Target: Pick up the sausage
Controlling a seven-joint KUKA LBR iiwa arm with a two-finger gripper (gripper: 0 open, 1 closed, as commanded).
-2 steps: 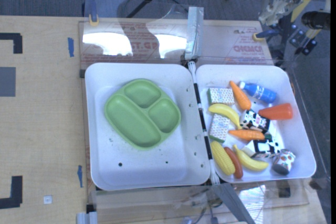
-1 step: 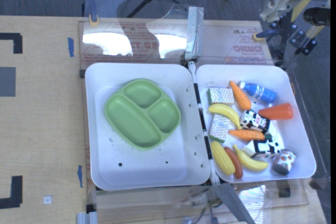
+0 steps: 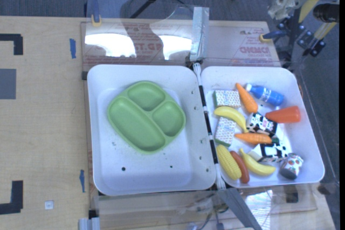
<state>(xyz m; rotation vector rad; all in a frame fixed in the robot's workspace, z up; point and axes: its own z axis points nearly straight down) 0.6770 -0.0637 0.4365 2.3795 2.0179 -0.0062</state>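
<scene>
Wooden bench (image 3: pixel 43 132), two white bins (image 3: pixel 102 169) side by side

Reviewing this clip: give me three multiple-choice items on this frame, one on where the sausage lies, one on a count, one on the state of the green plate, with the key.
1. Where does the sausage lie?
A. In the right bin, near its front edge, beside the corn cob
B. On the green plate
C. On the wooden bench, left of both bins

2. How many bananas are in the right bin?
A. None
B. Two
C. Five

3. What state is the green plate in?
A. Flipped upside down
B. Stacked with toy food
C. Upright in the left bin, nothing in its compartments

Key: 1 A, the reddish sausage lies along the yellow corn cob in the right bin. 2 B, one banana lies mid-bin, another banana near the front. 3 C, all three compartments face up and show bare green.
</scene>
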